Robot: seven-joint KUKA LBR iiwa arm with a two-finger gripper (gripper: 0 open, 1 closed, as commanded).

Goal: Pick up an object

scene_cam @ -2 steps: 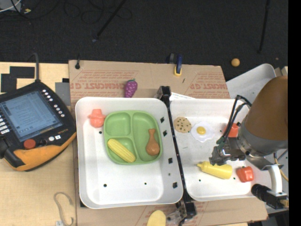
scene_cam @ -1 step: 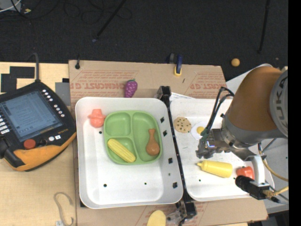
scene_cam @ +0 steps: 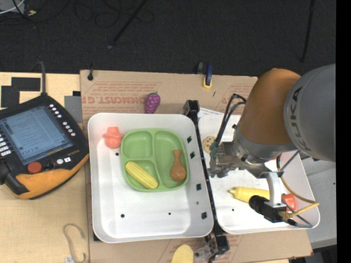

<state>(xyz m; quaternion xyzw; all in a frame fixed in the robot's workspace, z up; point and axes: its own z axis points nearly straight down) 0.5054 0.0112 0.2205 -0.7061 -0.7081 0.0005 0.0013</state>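
One rounded yellow toy (scene_cam: 184, 253) lies nearest, at the bottom edge of the frame below the seam between the bins, and a metal hook (scene_cam: 74, 241) sits on the bench at the lower left. Next up, the right bin (scene_cam: 236, 223) holds a long yellow toy (scene_cam: 249, 193) on its lower floor. Just above that the gripper (scene_cam: 220, 166) hangs over the left part of this bin, close to the dividing wall; I cannot tell from here whether it is open or closed, and I see nothing held in it. A round speckled cookie (scene_cam: 208, 143) lies just up and left of it, near but apart. In the left bin (scene_cam: 148, 218) a green divided plate (scene_cam: 153, 144) carries a corn cob (scene_cam: 141, 175) in its lower left compartment and a brown drumstick (scene_cam: 177, 166) in the right one. A pink toy (scene_cam: 112, 137) rests on the bin floor beside the plate's upper left. The grey and orange arm (scene_cam: 285, 114) fills the right of the frame. A teach pendant (scene_cam: 38, 141) lies at the left. Farthest, purple grapes (scene_cam: 152, 102) sit on the cardboard sheet (scene_cam: 120, 89) beyond the left bin, and a blue and yellow clamp (scene_cam: 208, 76) grips its top edge
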